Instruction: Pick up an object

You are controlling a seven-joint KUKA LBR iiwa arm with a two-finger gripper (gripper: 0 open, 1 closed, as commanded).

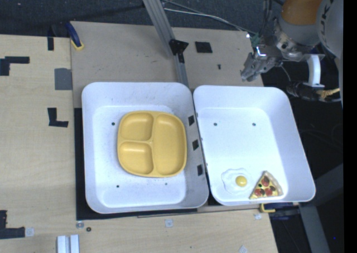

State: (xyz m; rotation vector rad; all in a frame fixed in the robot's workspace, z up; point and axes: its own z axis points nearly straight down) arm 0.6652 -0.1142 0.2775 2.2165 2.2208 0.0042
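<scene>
Camera view, looking down at a slant on a pale wooden bench (33,135) bearing two shallow white bins side by side.

Item 1: left bin (106,96). Holds a yellow divided plate (151,144), rounded-square in outline, with three compartments: two on the left half, one larger on the right. It lies flat near the middle of the bin floor.

Item 2: right bin (251,118). Two small toy food pieces sit in its near right corner. A fried egg (235,180), white with an irregular edge and a round yellow yolk, lies flat. Just beside it, to its right, is a pizza slice (266,185), triangular, tan crust, red topping with dark spots, its tip pointing away from the near wall. Whether the two touch cannot be told.

Item 3: gripper (249,71), dark metal, at the end of the grey arm (334,18) with its orange band (307,1). It hangs above the bench just beyond the far edge of the right bin, well apart from all three objects. Nothing is between its fingers; whether the jaws stand open or closed cannot be told.

Item 4: grey metal post (156,6), running from the top edge down to the gap between the bins.
</scene>
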